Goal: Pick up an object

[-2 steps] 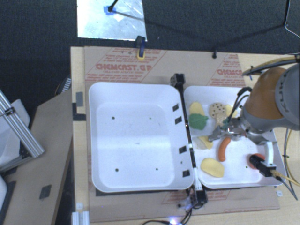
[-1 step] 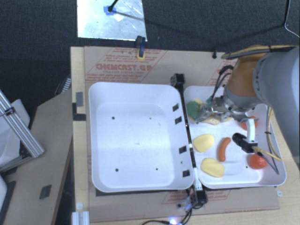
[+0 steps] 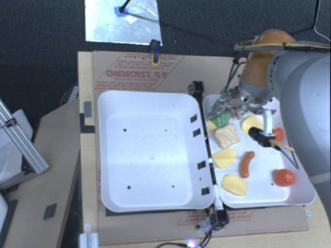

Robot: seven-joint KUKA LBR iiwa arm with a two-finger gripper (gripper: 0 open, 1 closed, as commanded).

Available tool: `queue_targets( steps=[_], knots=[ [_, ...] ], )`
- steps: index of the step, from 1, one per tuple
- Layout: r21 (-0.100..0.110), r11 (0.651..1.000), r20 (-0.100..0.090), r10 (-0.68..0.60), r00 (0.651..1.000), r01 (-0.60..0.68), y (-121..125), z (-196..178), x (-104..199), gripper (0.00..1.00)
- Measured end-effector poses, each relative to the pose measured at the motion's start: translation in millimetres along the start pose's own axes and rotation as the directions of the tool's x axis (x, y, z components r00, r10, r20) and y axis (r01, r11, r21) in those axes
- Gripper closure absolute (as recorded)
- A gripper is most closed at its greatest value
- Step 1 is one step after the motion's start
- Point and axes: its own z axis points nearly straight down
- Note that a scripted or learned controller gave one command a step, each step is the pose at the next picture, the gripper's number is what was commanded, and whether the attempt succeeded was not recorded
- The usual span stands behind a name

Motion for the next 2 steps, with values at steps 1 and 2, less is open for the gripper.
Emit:
queue_targets(
  steps=[1,2],
  knots=[
    [-0.006,1.000,-0.001,-0.001,1.000,0.001,0.6,-13.3,-0.2,1.00],
    [-0.005,1.000,0.001,-0.004,1.000,0.004,0.4,-12.9,-0.2,0.00]
  ],
)
